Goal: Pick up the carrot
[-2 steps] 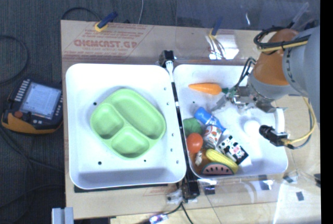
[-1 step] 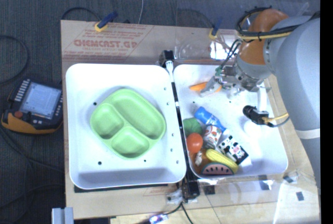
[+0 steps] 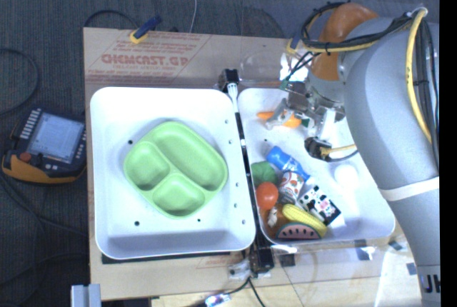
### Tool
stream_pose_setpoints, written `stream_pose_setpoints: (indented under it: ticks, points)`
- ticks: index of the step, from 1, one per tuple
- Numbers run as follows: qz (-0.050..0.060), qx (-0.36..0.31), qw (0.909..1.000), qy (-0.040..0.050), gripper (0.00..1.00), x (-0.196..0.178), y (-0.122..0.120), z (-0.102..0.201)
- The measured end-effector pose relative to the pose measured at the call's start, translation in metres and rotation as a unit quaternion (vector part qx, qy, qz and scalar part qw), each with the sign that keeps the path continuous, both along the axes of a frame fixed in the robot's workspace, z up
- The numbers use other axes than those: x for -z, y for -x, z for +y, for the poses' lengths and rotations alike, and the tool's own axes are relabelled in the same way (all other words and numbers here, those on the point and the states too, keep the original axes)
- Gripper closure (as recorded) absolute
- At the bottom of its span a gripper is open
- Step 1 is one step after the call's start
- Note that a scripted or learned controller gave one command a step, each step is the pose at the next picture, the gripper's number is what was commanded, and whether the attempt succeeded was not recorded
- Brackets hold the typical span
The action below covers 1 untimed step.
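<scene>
Where right bin (image 3: 371, 188) holds carrot (image 3: 277, 117), left holds green plate (image 3: 176, 167).

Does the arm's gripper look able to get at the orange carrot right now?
Probably yes. The gripper hangs right over the orange carrot at the far end of the right white bin, and the other toys lie clustered nearer the camera.
</scene>
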<state>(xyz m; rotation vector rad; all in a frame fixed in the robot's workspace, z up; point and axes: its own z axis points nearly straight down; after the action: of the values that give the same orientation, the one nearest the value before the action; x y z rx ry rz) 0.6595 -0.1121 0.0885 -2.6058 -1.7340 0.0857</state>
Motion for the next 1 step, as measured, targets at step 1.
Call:
stream_pose_setpoints:
  ticks: [1]
  points:
    - [0.008, 0.088, 0.9961, -0.0054, 0.00, 0.0002, 0.0013, 0.0055]
